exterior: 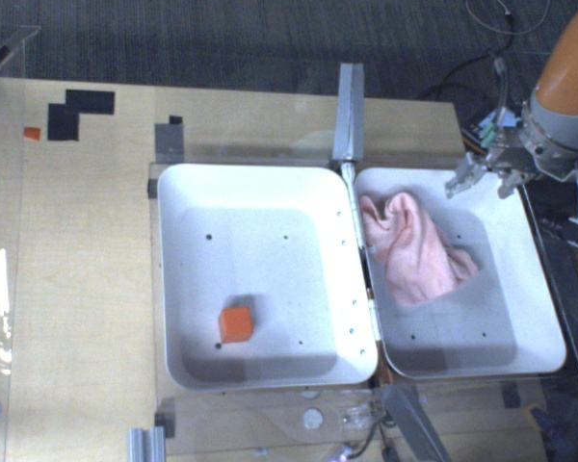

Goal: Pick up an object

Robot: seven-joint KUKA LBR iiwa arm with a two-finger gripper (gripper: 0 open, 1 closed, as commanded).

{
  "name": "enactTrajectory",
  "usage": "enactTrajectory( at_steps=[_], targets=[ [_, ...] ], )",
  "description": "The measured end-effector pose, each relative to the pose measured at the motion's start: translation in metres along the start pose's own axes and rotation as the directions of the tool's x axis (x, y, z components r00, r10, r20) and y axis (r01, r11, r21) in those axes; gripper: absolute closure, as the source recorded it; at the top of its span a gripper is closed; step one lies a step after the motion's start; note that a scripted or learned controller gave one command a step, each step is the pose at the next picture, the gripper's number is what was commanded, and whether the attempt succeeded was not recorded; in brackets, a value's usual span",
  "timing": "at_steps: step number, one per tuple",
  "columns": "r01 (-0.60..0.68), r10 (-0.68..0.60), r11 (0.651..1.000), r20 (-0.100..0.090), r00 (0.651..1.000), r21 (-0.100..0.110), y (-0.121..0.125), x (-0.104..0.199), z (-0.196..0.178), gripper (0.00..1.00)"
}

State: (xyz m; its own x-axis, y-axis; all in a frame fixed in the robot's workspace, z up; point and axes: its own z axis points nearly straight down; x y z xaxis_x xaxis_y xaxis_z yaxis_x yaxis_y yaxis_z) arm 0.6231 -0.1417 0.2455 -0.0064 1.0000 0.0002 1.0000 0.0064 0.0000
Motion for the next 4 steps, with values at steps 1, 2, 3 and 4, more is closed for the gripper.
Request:
enactTrajectory(
  at_steps=[1, 2, 3, 4],
  targets=[
    [0.019, -0.019, 1.000, 0.000, 1.000, -0.003, 0.020, -0.009, 0.144, 0.00],
    [0.199, -0.199, 0.980, 0.010, 0.980, -0.025, -0.014, 0.022, 0.152, 0.00],
    [0.382, -0.381, 0.924, 0.015, 0.924, -0.027, -0.072, 0.023, 0.152, 0.00],
    [0.383, -0.383, 0.923, 0.011, 0.924, -0.029, -0.069, 0.025, 0.143, 1.00]
  ],
)
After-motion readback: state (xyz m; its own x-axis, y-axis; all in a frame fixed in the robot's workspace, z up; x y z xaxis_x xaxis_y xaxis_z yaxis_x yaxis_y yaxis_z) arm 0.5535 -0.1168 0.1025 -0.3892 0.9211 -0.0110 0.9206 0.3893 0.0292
